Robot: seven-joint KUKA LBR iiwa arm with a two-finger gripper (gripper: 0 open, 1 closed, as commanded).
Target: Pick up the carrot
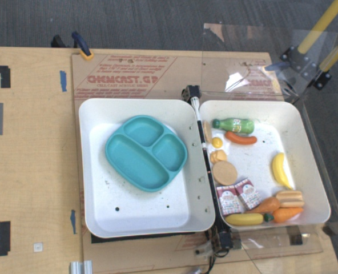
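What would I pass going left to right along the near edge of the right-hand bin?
Two small cartons, a yellow corn cob in front of them, then the carrot, with a hot dog just behind it.

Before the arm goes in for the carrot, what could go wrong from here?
1. The carrot sits in the crowded near-right corner of the right bin, wedged among the hot dog and another orange piece; the fingers may catch a neighbour instead.
2. The bin wall beside it leaves little finger room.
3. The similar red-orange chili could be mistaken for it.
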